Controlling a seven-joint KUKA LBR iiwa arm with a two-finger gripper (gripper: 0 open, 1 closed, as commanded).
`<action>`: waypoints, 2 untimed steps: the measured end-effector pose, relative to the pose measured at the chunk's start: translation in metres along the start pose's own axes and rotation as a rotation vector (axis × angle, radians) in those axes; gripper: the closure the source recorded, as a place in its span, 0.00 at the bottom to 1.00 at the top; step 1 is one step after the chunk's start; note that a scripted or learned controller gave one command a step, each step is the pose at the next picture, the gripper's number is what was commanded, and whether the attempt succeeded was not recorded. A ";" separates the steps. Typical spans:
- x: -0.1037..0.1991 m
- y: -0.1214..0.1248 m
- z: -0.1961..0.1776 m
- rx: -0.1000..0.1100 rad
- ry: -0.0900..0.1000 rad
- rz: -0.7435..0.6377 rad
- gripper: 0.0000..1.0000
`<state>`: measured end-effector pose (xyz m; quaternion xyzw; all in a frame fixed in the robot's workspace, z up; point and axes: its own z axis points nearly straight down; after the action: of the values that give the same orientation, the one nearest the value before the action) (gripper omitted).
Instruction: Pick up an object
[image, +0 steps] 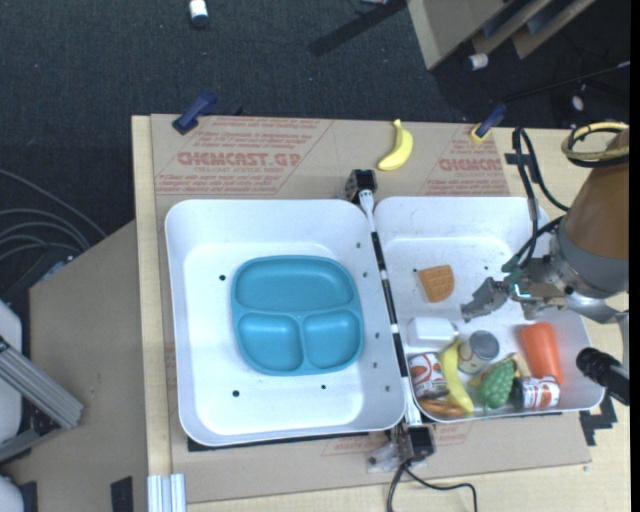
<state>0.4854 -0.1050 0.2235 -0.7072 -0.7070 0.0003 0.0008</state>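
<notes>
The right bin (470, 222) holds a tan square cracker (435, 282), a white block (432, 330), a grey-topped can (483, 347), a yellow banana (452, 375), a red and white can (426, 372), a green vegetable (497, 385), an orange carrot (542, 350) and a small can (540, 394). My gripper (486, 298) hangs over the middle of this bin, just right of the cracker and above the grey-topped can. Nothing shows in its grasp.
The left bin (200, 250) carries a blue divided plate (297, 312). A second banana (397, 148) lies on the cardboard behind the bins. Blue clamps (193, 113) sit at the board's back edge. The arm's cables (528, 190) run along the right bin's far right side.
</notes>
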 end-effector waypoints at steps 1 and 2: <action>-0.021 0.039 0.115 -0.011 -0.002 0.001 0.00; -0.014 0.104 0.139 -0.002 -0.001 -0.001 0.00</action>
<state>0.5894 -0.1188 0.0845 -0.7069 -0.7073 -0.0002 0.0000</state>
